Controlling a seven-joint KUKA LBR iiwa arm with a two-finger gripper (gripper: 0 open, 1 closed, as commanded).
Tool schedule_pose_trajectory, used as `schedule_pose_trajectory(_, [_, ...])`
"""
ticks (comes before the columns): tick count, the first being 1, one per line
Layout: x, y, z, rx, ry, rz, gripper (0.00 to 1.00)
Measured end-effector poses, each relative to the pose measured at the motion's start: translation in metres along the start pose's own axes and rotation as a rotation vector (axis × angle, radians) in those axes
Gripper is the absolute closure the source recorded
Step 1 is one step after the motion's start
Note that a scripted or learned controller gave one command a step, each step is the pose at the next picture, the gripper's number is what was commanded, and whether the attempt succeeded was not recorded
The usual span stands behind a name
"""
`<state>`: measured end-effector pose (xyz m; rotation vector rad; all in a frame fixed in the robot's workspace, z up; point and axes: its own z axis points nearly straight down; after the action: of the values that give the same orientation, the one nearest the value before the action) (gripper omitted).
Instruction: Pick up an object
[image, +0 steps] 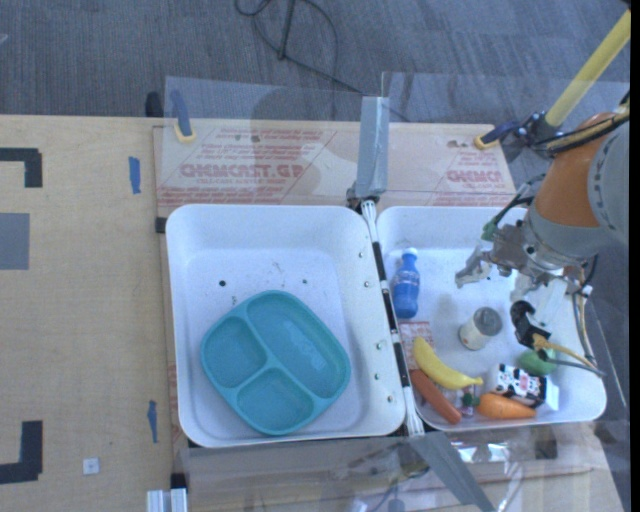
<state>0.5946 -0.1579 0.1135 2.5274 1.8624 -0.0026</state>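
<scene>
My end effector (500, 262), grip state unclear, hangs just above-right of the small cup (479, 329): light, stiff, probably slick, so I'd pinch across its rim.

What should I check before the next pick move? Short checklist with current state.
1. Tool over the right bin: ok, it sits above the bin's upper right part.
2. Tool free of any object: cannot tell, its tips are too small to read.
3. Candidate near the tool: ok, the small grey-topped cup stands alone just below it.
4. Blue bottle reachable: ok, but it lies close to the divider wall.
5. Clutter at the near edge: not ok, banana, carrots and a small printed box crowd together.
6. Left bin's teal divided plate: ok, lying flat, apart from the arm.
</scene>
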Motion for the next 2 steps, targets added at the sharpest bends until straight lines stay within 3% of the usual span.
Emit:
schedule_pose_trajectory(1, [0.091, 0.018, -0.086, -0.001, 0.003, 0.088, 0.0])
schedule_pose_trajectory(2, [0.063, -0.025, 0.024, 0.0, 0.003, 0.237, 0.0])
